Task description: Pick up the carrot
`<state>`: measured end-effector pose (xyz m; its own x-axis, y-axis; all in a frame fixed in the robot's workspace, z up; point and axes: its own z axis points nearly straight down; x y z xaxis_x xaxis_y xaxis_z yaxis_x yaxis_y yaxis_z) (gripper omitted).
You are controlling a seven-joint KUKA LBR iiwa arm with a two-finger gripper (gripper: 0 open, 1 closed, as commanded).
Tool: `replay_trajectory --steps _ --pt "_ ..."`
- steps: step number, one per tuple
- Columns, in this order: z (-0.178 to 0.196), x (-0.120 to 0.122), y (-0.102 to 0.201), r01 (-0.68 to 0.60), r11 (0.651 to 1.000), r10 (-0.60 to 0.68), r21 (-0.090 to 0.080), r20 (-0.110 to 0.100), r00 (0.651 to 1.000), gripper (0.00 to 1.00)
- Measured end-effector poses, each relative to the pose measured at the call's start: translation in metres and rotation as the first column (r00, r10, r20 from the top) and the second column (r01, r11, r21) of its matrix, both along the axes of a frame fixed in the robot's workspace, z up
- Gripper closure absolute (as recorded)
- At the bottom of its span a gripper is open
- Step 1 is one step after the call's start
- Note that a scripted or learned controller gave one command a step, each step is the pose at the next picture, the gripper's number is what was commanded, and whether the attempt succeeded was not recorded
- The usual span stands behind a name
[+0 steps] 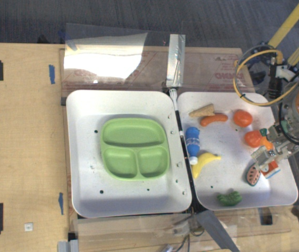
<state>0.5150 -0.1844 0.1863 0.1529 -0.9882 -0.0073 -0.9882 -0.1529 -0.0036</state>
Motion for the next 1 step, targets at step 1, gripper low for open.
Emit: replay_trajectory --steps 1 --pt "-0.0202 0.0168 0.019 0.061 0.998 -0.061 -0.003 -0.004 0.998 1.0"
